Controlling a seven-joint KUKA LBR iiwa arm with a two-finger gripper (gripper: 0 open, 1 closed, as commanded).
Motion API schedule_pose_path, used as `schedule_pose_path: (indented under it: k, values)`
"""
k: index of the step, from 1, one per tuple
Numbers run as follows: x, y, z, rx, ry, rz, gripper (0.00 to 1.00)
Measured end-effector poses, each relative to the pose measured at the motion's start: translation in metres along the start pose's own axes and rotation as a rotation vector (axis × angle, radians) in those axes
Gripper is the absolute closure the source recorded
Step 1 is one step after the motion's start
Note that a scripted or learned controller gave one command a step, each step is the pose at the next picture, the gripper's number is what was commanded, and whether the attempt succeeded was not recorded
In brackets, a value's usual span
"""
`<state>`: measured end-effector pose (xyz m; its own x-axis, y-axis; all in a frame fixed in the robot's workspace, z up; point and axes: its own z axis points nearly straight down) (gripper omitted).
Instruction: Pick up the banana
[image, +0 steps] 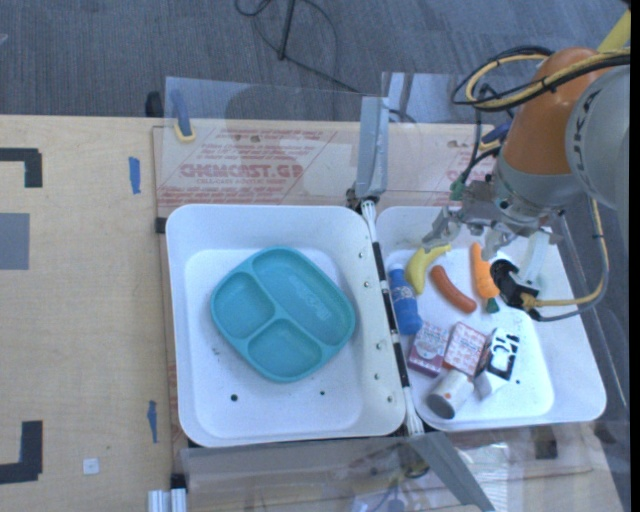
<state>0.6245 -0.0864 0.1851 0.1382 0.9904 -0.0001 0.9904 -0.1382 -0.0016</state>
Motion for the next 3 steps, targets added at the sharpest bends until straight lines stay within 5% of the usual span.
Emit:
schedule_pose_path:
  k: [1,2,3]
  values:
    - [-0.015,0.046,0.098,-0.004,-0.001,-0.457,0.00]
    - [-0.016,0.049,0.085,-0.014,-0.005,-0.457,1.00]
    - [-0.016,0.048,0.085,-0.013,-0.005,-0.457,0.00]
